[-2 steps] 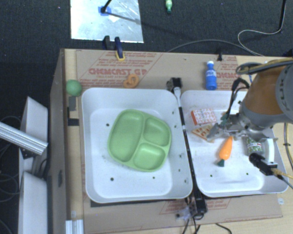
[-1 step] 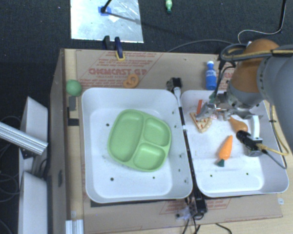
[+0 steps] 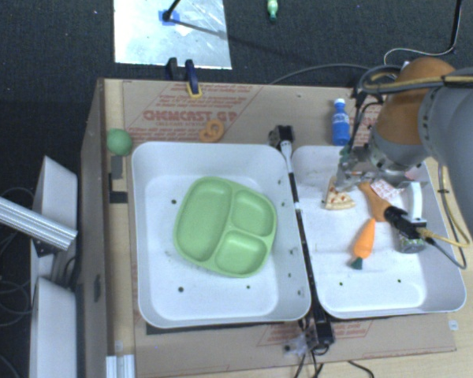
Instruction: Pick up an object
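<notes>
Pizza slice (image 3: 338, 201) lies in my right bin (image 3: 426, 298), upper left part, directly under the gripper (image 3: 345, 168), whose grip state I cannot tell. Carrot (image 3: 364, 241) sits at its five o'clock; green tray (image 3: 225, 226) fills the left bin (image 3: 154, 290).

The right bin (image 3: 426, 294) is crowded along its far half: the arm (image 3: 426, 109) hangs over the far right corner, with a pizza slice toy (image 3: 338, 201), a wooden-handled tool (image 3: 376, 199) and a carrot (image 3: 364, 241) close together beneath and beside it. Its near half lies bare and open. In the left bin (image 3: 154, 290), a green divided plate (image 3: 225, 225) takes up the middle, leaving free floor around the edges.
</notes>
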Action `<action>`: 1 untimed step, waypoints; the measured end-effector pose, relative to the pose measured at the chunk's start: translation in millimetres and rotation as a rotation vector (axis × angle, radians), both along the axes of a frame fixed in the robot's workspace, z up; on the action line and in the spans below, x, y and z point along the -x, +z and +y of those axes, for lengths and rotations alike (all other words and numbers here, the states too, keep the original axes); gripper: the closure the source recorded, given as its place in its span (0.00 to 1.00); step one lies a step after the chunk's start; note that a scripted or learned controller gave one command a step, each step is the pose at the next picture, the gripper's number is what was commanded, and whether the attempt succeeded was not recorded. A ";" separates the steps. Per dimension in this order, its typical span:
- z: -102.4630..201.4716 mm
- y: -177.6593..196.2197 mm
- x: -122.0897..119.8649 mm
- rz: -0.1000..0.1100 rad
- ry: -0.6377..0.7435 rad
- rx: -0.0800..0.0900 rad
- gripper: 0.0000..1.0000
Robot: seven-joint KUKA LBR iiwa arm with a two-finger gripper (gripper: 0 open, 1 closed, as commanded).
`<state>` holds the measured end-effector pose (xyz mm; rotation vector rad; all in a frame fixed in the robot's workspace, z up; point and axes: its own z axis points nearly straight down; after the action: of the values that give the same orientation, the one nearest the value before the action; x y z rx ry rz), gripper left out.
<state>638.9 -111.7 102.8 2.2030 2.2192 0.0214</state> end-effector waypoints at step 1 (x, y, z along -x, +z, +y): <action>0.0 -0.4 0.3 0.001 0.000 0.000 0.00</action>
<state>638.6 -111.7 102.4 2.2035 2.2198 0.0204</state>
